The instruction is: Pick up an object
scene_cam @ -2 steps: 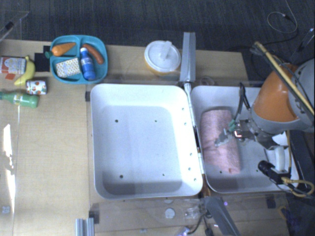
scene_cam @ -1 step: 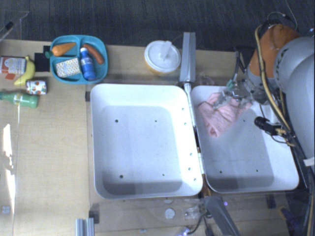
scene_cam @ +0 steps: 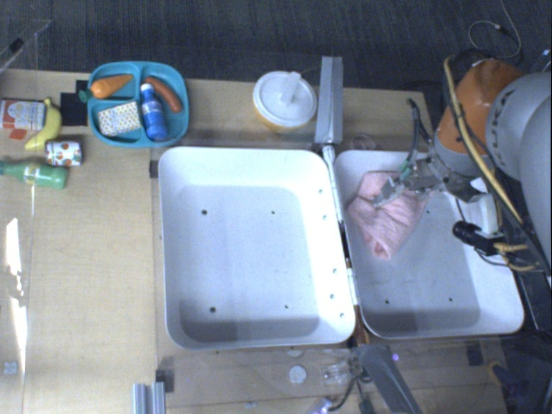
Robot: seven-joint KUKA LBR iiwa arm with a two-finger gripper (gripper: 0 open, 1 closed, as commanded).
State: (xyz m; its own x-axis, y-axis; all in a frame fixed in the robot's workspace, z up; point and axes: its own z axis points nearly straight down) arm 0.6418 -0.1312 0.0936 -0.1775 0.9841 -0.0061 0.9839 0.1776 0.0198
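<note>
Pink cloth (scene_cam: 386, 217) lies crumpled in the right bin (scene_cam: 448, 304) near its upper-left corner — the gripper (scene_cam: 412, 178) sits at its top edge, probably lined up to pinch; whether it grips, I cannot tell.

The arm (scene_cam: 517, 119) is built of rounded pale grey shells, with a broad, smooth housing bulging at the view's right side. Above the wrist sits a domed orange band (scene_cam: 479, 89), glossy and catching a soft highlight. Yellow cables run in a bundle along the grey casing, looping past the orange part and down the arm's flank; thin black wires arc beside them, and one fine wire curls up near the top. Lower down, a black fitting with a plug-like end (scene_cam: 473, 234) juts from a white bracket. The pincer (scene_cam: 412, 178) is a small cluster of grey metal parts with dark fittings.
</note>
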